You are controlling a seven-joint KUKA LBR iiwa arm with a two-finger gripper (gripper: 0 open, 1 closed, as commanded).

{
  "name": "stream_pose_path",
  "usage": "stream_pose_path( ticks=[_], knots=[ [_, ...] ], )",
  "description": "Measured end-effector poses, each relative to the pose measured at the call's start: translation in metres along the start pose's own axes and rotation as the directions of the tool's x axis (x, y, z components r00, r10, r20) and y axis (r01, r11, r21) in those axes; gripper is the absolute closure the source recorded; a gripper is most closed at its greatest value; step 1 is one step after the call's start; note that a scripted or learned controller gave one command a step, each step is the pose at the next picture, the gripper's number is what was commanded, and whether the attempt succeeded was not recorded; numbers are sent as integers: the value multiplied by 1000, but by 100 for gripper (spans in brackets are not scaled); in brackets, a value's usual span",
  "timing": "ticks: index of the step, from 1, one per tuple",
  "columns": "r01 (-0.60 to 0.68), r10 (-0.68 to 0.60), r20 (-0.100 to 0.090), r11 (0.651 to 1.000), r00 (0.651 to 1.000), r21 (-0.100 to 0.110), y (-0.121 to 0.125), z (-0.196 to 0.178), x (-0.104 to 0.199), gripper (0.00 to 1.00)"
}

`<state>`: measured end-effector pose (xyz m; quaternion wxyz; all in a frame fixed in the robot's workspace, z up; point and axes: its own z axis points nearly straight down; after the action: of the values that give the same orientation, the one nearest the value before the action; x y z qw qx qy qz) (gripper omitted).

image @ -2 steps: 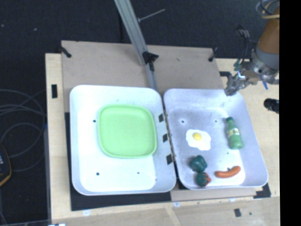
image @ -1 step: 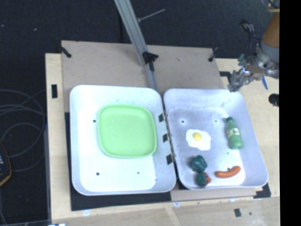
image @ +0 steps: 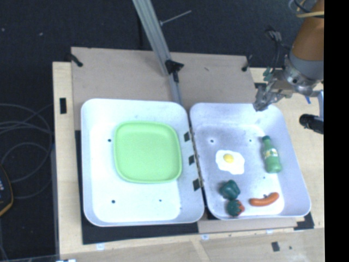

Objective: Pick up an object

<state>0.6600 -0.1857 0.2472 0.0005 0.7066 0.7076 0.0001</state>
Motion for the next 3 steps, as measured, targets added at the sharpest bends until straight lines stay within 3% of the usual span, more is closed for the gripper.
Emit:
stream_pose_path(
  ticks=[2, 3],
  knots=[
    [2, -2, -2, 1000, 1000, -1, -27, -18, 97, 100],
    [1, -1, -1, 1000, 1000, 0, -43, -4, 149, 100]
  ],
)
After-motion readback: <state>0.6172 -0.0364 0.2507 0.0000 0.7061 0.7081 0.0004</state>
